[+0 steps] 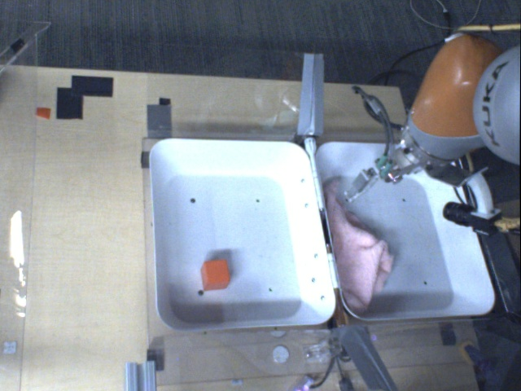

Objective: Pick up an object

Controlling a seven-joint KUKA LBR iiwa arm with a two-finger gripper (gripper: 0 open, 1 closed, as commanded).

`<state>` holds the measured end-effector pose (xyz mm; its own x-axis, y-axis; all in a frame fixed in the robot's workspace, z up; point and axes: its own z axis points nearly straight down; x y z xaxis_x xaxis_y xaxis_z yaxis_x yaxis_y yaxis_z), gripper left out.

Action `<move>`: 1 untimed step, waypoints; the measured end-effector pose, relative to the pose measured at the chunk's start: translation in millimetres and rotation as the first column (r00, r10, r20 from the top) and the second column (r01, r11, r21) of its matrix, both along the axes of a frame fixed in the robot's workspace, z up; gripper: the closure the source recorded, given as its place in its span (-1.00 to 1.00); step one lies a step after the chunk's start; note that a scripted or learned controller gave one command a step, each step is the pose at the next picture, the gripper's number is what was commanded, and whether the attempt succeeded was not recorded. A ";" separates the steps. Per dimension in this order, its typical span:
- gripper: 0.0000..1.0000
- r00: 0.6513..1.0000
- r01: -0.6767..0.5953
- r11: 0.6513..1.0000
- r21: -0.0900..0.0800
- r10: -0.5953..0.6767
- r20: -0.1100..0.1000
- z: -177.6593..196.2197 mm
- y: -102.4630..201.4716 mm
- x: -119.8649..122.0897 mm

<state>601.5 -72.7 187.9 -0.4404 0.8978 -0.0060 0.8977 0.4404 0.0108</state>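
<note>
We see the end effector (pixel 352 192) low in the right bin (pixel 440 243), just touching the pink cloth (pixel 358 255). We cannot tell its grip. Nothing looks lifted yet.

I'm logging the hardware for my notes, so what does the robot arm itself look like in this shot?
The arm is rounded, with a large glossy orange section above a grey casing that carries dark KUKA lettering at the picture's right edge. Below it, the gripper is a slim metallic piece with small greenish parts near its base. Thin dark cables run beside the wrist.
</note>
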 end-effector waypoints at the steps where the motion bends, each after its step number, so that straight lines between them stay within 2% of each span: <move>1: -1.00 0.996 -0.093 0.996 0.000 0.093 -0.007 -52.4 -16.0 -49.1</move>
<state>552.4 -88.7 135.5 -0.5223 0.8527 -0.0031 0.8527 0.5223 0.0048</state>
